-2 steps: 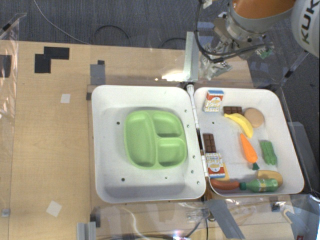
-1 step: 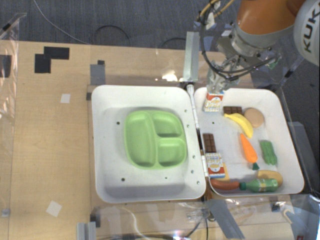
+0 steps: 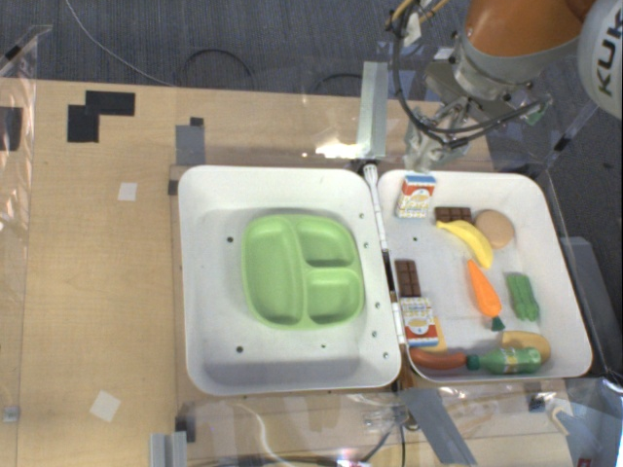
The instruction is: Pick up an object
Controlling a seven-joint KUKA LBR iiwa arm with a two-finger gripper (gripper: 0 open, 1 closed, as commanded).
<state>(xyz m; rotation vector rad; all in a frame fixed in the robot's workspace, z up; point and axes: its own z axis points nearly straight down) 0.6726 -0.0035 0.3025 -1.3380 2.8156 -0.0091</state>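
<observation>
The right bin (image 3: 555,222) holds several toy foods. A small red and white carton (image 3: 415,196) lies at its back left corner. Beside it are a chocolate bar (image 3: 453,215), a banana (image 3: 469,241) and a round tan bun (image 3: 494,228). Further forward lie a carrot (image 3: 484,290), a green pickle (image 3: 523,297), a second chocolate bar (image 3: 407,278), a second carton (image 3: 419,321), a sausage (image 3: 440,360) and a green bottle (image 3: 504,361). My gripper (image 3: 426,150) hangs just above the bin's back left rim, right behind the first carton, with nothing visibly in it.
The left bin (image 3: 204,290) holds a green divided tray (image 3: 302,269). A metal post (image 3: 373,110) stands behind the wall where the two bins meet, close to my gripper. Cables loop around the orange-banded wrist (image 3: 516,17) above the right bin's back edge.
</observation>
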